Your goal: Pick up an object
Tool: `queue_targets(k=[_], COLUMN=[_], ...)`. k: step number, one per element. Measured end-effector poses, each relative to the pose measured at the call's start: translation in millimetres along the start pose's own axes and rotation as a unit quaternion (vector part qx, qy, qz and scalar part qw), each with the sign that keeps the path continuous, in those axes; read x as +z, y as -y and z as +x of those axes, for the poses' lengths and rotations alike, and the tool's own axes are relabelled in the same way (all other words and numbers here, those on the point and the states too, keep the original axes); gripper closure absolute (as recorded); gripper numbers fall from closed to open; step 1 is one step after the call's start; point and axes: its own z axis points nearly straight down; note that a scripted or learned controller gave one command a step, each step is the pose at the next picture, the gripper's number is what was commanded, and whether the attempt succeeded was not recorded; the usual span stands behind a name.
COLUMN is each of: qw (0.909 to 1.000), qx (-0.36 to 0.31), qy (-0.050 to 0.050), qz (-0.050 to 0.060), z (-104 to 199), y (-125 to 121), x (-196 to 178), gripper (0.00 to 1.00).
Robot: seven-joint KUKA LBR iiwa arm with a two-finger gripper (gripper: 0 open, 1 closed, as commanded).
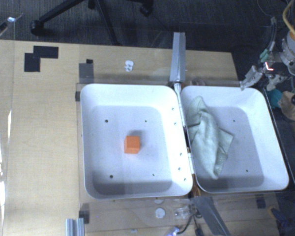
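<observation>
An orange cube (132,144) lies on the floor of the left bin (96,132), a little left of its middle. A crumpled pale grey cloth (207,134) lies in the left half of the right bin (258,146), against the divider. My gripper (259,78) hangs over the far right corner of the right bin, well apart from both objects. It is open with nothing between its fingers.
A metal post (177,58) stands at the back between the two bins. The wooden bench (39,132) stretches to the left. Cables and arm hardware (290,48) crowd the top right. An office chair base (96,4) stands on the floor behind.
</observation>
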Motion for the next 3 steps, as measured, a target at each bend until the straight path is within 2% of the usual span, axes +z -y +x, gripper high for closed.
queue_targets(k=[1,2,3], qw=[0.9999,0.9998,1.0], qx=[-0.016,-0.017,0.001], qy=[0.0,0.001,-0.001], qz=[-0.002,-0.006,-0.002], z=[21,22,153], y=[2,0,-28], x=[179,167,6], gripper=[0.0,1.0,1.0])
